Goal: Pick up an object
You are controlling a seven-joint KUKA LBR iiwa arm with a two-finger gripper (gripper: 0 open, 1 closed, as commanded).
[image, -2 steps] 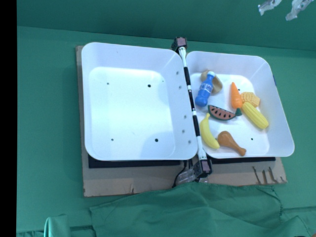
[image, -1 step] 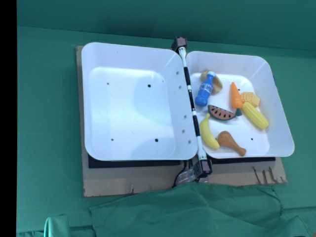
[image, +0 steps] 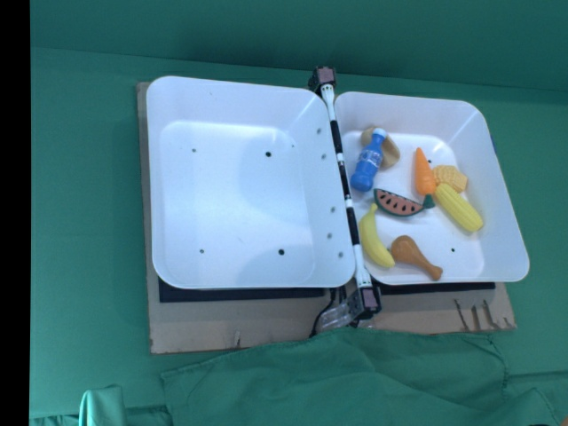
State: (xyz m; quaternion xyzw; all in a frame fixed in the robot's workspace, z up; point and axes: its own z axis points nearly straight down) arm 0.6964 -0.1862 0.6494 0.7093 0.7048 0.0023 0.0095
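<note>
The right bin [image: 497,189] holds several toy foods. A blue bottle [image: 366,161] lies near the bin's left wall, partly over a tan round piece [image: 388,148]. An orange carrot [image: 424,172] stands beside a small yellow-orange piece [image: 452,177] and a yellow corn cob [image: 459,208]. A watermelon slice [image: 397,203] lies in the middle. A yellow banana [image: 374,239] and a brown chicken drumstick [image: 414,256] rest near the front wall.
The left bin [image: 177,105] is a shallow white tray. A black-and-white bar [image: 342,180] runs between the two bins. Both bins rest on a cardboard sheet [image: 195,327], with green cloth [image: 355,380] bunched at the front.
</note>
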